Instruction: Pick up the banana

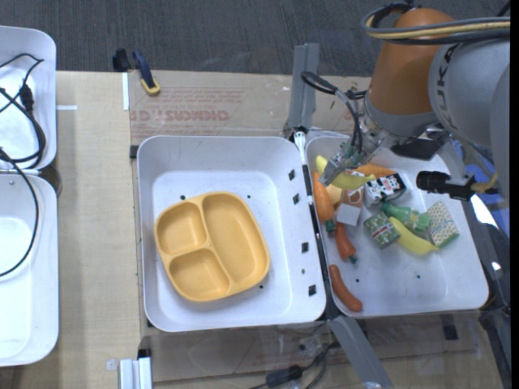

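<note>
Robot lab; arm, white bins

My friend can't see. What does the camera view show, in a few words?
A grey and orange robot arm reaches from the right, its claw low over a banana at the back left of the right bin, which is crowded with toy food. The left bin holds a yellow divided plate.

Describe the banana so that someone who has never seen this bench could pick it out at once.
Go to the right bin, the one crowded with toy food, and look just right of its middle. The banana lies there slantwise, between a green checked packet and a pale checked one. It is the plain yellow curved piece with a green stem end.
</note>
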Motion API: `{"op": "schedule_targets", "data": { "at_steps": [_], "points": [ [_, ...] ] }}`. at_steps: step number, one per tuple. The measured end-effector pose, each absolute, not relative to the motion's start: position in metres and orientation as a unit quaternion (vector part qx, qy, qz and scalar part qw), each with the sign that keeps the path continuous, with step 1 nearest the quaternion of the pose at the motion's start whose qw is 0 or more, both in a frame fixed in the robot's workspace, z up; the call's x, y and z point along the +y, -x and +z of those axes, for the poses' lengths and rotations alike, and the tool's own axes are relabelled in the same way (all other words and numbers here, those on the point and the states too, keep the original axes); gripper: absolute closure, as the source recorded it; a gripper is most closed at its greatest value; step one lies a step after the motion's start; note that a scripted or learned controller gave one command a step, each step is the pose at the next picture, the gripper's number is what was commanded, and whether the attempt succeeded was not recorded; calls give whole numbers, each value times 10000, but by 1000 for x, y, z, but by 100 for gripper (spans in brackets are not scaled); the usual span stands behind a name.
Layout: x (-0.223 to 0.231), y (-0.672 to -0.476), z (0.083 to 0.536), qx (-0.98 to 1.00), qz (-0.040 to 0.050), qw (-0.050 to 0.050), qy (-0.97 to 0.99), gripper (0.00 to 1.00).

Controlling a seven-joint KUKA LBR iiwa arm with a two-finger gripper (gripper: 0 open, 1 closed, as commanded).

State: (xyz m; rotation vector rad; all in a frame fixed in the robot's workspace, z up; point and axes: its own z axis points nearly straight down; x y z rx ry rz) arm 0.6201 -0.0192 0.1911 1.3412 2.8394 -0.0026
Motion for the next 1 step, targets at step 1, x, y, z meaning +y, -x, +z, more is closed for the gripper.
{"op": "schedule_targets", "data": {
  "at_steps": [1],
  "points": [
    [-55, -618, 224, 8748, -7, 12, -4845, 100]
  ]
}}
